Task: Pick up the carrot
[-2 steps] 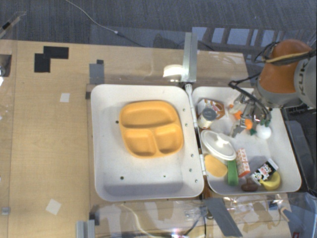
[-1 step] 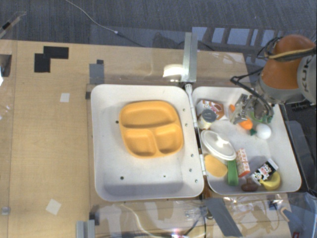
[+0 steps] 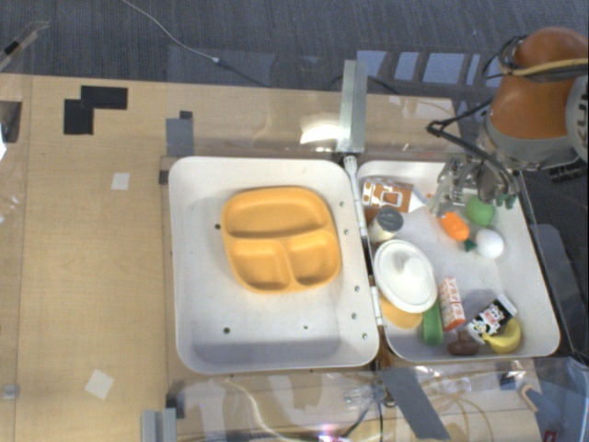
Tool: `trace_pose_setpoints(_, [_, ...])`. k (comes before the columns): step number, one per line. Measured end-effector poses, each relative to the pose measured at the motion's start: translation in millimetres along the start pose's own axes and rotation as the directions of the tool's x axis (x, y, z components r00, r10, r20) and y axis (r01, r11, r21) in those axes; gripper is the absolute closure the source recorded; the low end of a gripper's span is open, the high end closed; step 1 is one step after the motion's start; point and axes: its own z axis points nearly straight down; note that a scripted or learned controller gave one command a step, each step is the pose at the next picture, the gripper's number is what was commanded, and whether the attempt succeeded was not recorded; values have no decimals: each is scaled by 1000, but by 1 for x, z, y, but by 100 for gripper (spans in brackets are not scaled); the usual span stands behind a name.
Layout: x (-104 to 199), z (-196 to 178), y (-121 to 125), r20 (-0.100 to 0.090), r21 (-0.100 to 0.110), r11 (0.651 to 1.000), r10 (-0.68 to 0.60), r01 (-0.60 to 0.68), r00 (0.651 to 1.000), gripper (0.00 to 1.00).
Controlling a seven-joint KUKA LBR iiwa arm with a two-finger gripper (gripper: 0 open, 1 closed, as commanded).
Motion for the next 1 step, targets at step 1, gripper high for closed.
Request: trace_pose_setpoints(1, [76, 83, -25, -6, -13, 996, -91, 90, 996, 100])
